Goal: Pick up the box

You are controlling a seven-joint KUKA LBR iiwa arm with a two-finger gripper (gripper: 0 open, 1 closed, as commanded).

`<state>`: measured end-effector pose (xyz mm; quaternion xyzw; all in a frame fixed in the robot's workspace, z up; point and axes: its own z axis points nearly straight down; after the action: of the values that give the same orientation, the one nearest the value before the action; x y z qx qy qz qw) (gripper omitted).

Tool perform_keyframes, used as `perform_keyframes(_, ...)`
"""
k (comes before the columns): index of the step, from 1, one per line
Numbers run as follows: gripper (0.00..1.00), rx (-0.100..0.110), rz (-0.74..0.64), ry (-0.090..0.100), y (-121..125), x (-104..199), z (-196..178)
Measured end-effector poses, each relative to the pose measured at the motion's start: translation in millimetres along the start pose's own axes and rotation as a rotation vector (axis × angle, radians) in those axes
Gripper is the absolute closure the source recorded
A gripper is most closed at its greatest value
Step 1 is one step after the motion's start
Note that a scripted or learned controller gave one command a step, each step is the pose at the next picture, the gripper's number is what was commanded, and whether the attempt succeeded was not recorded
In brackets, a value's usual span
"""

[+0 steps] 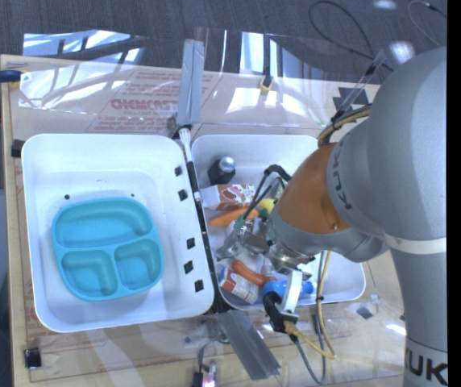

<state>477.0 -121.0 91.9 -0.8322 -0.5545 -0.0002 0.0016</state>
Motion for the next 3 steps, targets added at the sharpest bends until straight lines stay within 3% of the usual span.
perform_keyframes(1,0.0,0.0,-0.135,-0.003,129.9,23.3,-0.3)
perform_keyframes(2,1.0,0.005,-0.144,-0.004,129.0,24.5,-9.6)
perform_keyframes(3,1.0,0.002,-0.068,-0.003,97.9,25.2,-68.4)
